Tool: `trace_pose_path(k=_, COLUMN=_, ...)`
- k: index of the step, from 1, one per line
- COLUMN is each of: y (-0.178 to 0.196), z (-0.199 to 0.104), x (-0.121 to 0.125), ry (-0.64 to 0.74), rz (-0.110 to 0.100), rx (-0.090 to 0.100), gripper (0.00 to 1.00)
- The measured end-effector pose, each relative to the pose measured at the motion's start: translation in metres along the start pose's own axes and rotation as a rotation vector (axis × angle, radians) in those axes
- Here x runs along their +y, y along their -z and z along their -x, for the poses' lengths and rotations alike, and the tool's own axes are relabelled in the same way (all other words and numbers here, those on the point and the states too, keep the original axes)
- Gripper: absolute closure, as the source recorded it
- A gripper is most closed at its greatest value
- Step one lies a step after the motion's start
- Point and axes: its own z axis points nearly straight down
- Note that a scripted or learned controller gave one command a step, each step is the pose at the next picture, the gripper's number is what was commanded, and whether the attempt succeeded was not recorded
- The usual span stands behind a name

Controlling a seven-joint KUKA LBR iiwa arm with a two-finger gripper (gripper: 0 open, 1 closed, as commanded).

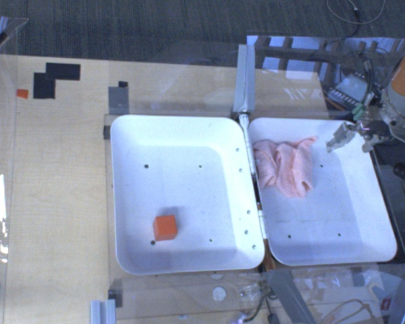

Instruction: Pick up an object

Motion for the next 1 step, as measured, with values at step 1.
trace_pose_path(k=1, y=0.0103, z=0.0166, x=0.0158, ry=-0.071, rz=0.003, rx=-0.001, gripper=0.0)
